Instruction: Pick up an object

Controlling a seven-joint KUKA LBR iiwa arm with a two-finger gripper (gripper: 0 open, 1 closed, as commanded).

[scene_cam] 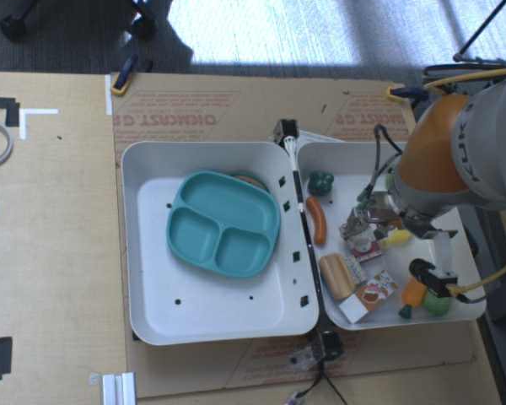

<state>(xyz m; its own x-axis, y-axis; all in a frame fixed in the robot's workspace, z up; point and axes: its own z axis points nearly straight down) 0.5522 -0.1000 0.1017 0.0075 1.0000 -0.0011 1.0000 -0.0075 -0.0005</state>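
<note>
My gripper point(364, 224) hangs low in the right bin point(346, 160), just above a small pink and white packet point(368, 249). The grey arm with its orange band point(434, 146) comes in from the right and hides the bin's far right part. Around the gripper lie an orange sausage point(318, 220), a dark green toy point(321, 181), a yellow piece point(396, 237), a bread roll point(337, 275) and a white printed box point(368, 295). An orange carrot point(413, 294) and a green piece point(438, 304) sit in the near right corner.
The left bin point(152, 294) holds a teal divided plate point(224, 224) with something brown peeking out behind it. A black cable clip point(428, 272) on the arm hangs over the right bin. Cardboard and a wooden bench surround the bins.
</note>
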